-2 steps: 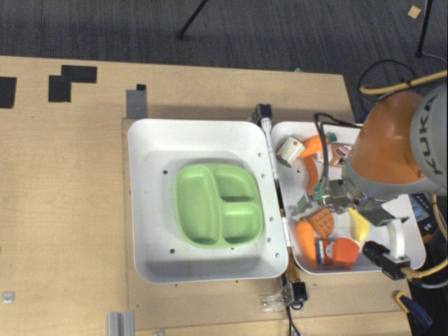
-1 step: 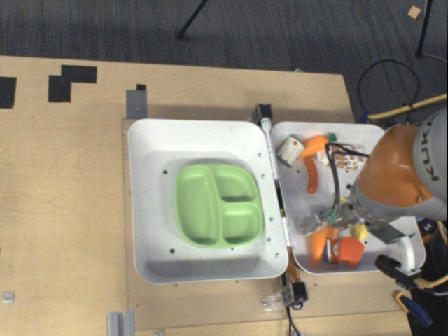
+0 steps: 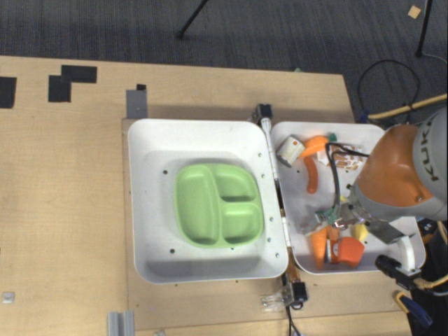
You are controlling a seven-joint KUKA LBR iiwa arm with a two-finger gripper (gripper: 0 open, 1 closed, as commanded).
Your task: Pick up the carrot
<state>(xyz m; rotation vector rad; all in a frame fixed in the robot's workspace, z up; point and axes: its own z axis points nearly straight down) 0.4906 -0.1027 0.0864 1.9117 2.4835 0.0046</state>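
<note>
Since your gripper (image 3: 339, 219) hangs low in the right bin (image 3: 297, 187), look just below it: the carrot (image 3: 319, 244) stands nearly straight up and down by the near wall, beside a red block (image 3: 348, 252). You cannot tell how wide the gripper is.

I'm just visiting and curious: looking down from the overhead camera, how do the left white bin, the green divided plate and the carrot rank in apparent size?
1. Left white bin, largest.
2. Green divided plate, lying inside that bin.
3. Carrot, smallest, in the right bin, partly hidden by the arm.
</note>
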